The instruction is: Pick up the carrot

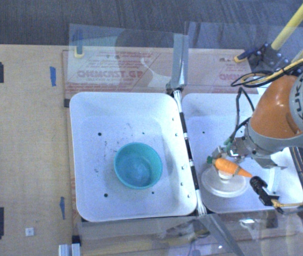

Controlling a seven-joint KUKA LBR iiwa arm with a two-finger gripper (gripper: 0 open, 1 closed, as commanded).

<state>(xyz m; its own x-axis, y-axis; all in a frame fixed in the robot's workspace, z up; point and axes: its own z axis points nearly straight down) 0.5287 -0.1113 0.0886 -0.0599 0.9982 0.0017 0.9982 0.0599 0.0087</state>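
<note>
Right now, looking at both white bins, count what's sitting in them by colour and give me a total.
Teal: 1, the bowl in the left bin
Orange: 1, the carrot in the right bin
Grey: 1, the round lid-like disc under the carrot
Total: 3

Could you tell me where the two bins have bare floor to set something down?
Left bin: bare floor all around the teal bowl, widest towards its far wall. Right bin: open near the far-left corner; crowded nearer, where the carrot, grey disc and arm sit.
</note>
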